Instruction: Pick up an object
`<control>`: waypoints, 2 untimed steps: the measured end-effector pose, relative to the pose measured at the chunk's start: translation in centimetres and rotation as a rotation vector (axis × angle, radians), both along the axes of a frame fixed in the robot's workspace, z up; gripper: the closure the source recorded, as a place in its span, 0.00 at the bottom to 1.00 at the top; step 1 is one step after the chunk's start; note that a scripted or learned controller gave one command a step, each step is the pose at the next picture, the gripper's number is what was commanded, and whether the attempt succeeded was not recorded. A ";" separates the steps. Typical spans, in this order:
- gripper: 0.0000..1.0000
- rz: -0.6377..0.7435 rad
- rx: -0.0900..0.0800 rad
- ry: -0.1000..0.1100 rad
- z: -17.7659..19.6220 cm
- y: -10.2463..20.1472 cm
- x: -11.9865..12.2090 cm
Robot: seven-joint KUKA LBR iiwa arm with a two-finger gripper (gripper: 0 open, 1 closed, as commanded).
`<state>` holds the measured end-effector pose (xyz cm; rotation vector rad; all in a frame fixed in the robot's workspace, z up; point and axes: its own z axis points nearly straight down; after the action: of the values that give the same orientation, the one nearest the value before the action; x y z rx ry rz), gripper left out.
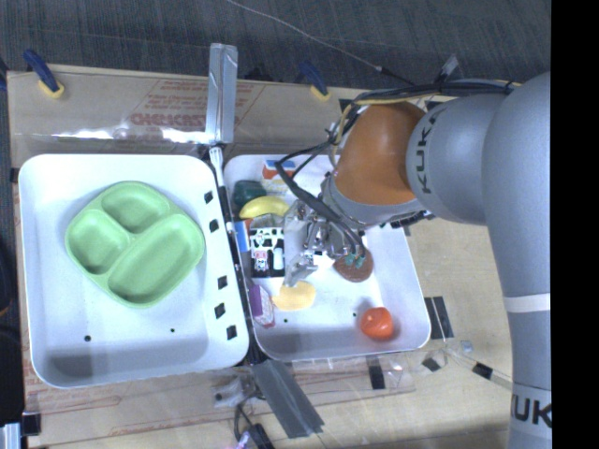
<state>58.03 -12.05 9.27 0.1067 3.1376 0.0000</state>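
1. The gripper [304, 267] hangs low in the right bin [412, 302]. Its metal parts blur together, so I cannot tell how its jaws stand.
2. Just below its tip lies a pale yellow piece [296, 296], close to the tip; I cannot tell whether they touch, and nothing shows as held.
3. Just left of the gripper is a black-and-white box [266, 253], lying near the bin's left wall.
4. Just right of the gripper is a brown round thing [356, 267], partly under the wrist.
5. A red-orange ball [377, 323] sits nearer the bin's lower right corner, apart from the gripper.
6. Above the box lie a banana [265, 207] and a dark green thing [248, 192]; a red and blue item [278, 167] sits at the bin's top edge.
7. A thin purple thing [257, 305] lies along the left wall, below the box.
8. The arm [468, 157], with its orange band, covers the bin's upper right part.
9. The left bin [47, 251] holds a green divided plate [136, 241] with three wells.
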 end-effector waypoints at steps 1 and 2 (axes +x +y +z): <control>0.00 -0.159 0.000 0.002 0.0 -4.0 -6.4; 0.00 -0.315 0.001 0.000 0.0 1.6 -2.5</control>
<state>55.58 -10.45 9.24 0.5973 3.0822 0.0008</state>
